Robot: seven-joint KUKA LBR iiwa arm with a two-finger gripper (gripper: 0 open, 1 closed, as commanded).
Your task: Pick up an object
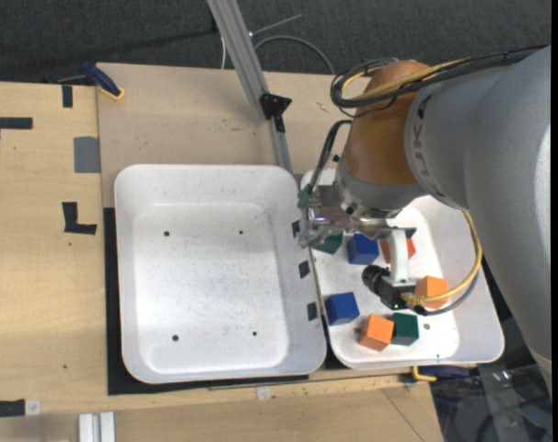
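Item: right bin [472,339], my landmark. My gripper [318,231] hung over its left wall above a green block [331,243]; grasp state: cannot tell. Blue block [342,307] and orange block [377,331] lay near its front, loose for picking.

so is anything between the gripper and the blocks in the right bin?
Nothing visible blocks it. The gripper sits low at the right bin's left edge, beside a dark green block. The other blocks lie open nearby: blue block, orange block. The arm hides part of the bin.
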